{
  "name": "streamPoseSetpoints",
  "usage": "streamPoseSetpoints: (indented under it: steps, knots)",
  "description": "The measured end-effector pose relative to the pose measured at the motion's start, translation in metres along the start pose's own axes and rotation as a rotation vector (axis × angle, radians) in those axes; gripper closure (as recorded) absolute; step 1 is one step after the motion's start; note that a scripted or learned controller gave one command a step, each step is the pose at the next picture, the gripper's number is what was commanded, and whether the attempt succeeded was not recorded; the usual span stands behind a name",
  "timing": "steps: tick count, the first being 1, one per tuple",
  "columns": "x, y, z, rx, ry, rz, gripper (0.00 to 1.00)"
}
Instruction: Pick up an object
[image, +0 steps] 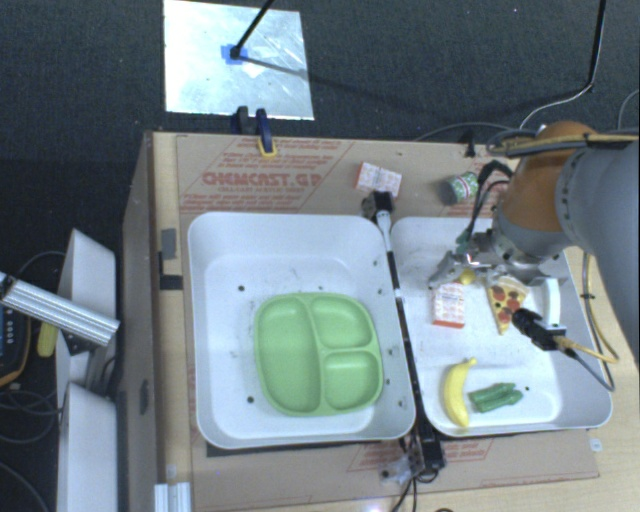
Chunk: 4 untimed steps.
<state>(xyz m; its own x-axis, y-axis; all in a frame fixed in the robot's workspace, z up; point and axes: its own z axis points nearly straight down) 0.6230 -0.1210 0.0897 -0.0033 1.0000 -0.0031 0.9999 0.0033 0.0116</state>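
Observation:
My gripper (452, 268) hangs low over the back of the right bin (588, 402), open with nothing between its fingers. Just in front of it lies a red and white packet (450, 306). A pizza slice toy (506, 300) lies to the packet's right, under the wrist. A yellow banana (458, 392) and a green bean pod (495, 397) rest near the bin's front edge.
The left bin (205, 300) holds a green divided plate (320, 352). A black divider (393, 290) runs between the two bins. Behind the bins on the cardboard lie a small card (378, 179) and a little green and white roll (462, 186).

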Motion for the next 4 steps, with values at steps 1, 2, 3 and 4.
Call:
streamPoseSetpoints:
  steps: [1,2,3,4]
  knots:
    - [0.015,-0.014,0.002,0.009,0.003,-0.002,0.00]
    - [-0.009,0.029,0.006,0.017,0.004,0.001,0.00]
    - [-0.035,0.038,-0.020,0.008,0.002,0.002,0.00]
    - [-0.061,0.045,-0.022,0.016,0.005,0.001,0.00]
